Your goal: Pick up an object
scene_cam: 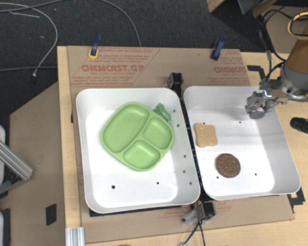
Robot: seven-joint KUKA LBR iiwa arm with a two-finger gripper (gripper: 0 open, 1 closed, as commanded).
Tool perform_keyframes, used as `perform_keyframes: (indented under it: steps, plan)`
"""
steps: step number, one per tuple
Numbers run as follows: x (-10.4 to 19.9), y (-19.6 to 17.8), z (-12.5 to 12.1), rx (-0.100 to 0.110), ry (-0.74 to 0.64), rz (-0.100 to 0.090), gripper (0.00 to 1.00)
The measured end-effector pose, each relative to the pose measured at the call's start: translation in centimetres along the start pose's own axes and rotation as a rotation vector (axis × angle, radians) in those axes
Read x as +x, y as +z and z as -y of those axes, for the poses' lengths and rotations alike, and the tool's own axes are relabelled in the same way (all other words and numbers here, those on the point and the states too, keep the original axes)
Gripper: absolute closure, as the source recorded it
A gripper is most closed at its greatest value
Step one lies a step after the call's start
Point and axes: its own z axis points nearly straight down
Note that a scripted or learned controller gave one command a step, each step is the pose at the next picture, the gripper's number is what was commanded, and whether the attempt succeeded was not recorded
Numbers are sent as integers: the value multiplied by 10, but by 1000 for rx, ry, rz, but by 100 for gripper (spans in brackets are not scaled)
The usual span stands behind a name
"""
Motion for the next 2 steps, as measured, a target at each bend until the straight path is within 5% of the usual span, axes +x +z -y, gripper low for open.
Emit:
perform_keyframes:
  steps: [2]
  plan:
    - [1, -86, 3, 0, 1, 0, 100]
